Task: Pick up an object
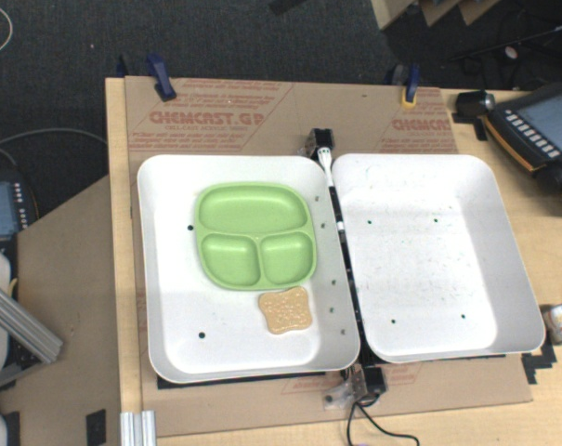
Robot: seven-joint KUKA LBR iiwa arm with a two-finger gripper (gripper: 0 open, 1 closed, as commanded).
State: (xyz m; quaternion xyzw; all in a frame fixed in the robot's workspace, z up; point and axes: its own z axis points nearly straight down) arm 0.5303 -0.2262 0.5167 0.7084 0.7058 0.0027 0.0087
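Two white bins sit side by side on the counter [215, 110], a brown board with red lettering along its 12 o'clock edge. The action is all in the left bin [160, 249]. A green tray [257, 235] lies flat there, a little toward 12 o'clock from the bin's middle. It is split into three wells, one long well on the 12 o'clock side and two smaller ones side by side on the 6 o'clock side.

Just off the tray's 6 o'clock edge, leaning toward 5 o'clock, lies a tan slice of toast [286, 310], flat on the bin floor. It sits so close to the tray's rim that I can't say whether the two touch. It is well apart from the bin's 9 o'clock wall and nearer the 3 o'clock wall.

Over to the right bin [429, 268]: its floor shows fine dark specks and a few small dark dots.

Between the bins at 12 o'clock there is a small black clip [320, 141], and at 6 o'clock a dark cable [364, 416] trails off the board's edge. A blue clamp [160, 77] grips the board's far edge at about 11 o'clock, and a second clamp [411, 86], blue and yellow, at about 1 o'clock. A dark handheld screen [531, 133] rests out at 2 o'clock, and a metal rail [20, 328] angles in at 8 o'clock.

As for the gripper, apart or together, I cannot tell.
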